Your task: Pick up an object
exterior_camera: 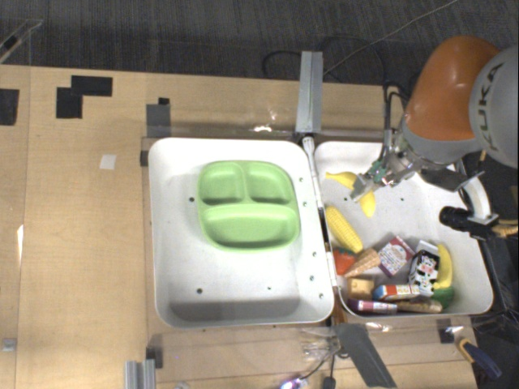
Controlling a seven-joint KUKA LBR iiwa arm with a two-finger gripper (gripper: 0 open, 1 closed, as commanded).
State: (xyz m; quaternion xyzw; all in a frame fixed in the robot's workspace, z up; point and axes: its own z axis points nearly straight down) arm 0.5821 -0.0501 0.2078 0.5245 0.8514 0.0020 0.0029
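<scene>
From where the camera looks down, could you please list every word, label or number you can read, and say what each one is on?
"UK": dark letters on the grey arm at the right edge, cut off by the frame.
Small packets in the right bin: printed, but too small and blurred to read.
Black-and-white carton beside them: markings not readable.
Green tray in the left bin: no text.

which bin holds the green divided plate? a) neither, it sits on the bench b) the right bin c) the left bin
c: the green divided plate lies flat in the left bin, while the right bin holds the corn cob and other toy food.
</scene>
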